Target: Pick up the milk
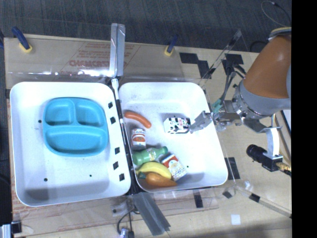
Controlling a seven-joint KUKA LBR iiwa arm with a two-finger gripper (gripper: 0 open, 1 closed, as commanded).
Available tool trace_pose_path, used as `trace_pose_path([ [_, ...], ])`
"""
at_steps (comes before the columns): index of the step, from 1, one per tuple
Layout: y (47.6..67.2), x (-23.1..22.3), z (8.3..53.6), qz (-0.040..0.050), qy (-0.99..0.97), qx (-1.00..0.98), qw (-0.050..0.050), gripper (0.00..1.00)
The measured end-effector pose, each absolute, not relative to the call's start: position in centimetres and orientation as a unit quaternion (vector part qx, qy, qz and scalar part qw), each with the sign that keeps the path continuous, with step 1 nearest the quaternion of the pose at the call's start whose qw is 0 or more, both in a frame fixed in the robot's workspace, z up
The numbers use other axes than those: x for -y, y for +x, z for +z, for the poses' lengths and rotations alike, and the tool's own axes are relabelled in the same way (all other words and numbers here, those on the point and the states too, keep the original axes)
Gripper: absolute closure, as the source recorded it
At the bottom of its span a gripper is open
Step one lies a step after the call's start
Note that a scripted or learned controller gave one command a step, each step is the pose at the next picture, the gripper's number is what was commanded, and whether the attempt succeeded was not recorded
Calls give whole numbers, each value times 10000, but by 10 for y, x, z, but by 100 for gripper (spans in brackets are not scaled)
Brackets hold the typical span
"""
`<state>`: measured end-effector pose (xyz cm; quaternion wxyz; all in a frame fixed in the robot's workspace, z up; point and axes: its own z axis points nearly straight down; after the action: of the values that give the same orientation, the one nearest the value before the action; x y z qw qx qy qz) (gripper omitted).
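**Hand at the milk carton in the right bin**

The milk carton [177, 125] lies on its side near the middle of the right bin [210, 155], its long axis running from 9 to 3 o'clock. The hand [194, 124] touches the carton's 3 o'clock end; I cannot tell how wide it stands. At 9 o'clock from the carton lies a sausage [137, 118], with a small can [139, 138] below it. The left bin [20, 148] holds a blue tray [76, 125].
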<state>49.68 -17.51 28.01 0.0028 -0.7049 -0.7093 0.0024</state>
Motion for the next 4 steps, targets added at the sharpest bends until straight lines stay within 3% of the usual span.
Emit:
trace_pose_path([
  [1, 569, 181, 204, 22, -6675, 7446, 23, 0],
  [2, 575, 198, 114, -32, -6735, 7391, -102, 0],
  [3, 575, 197, 114, -32, -6735, 7391, -101, 0],
  [4, 582, 178, 123, -112, -6632, 7484, -7, 100],
])
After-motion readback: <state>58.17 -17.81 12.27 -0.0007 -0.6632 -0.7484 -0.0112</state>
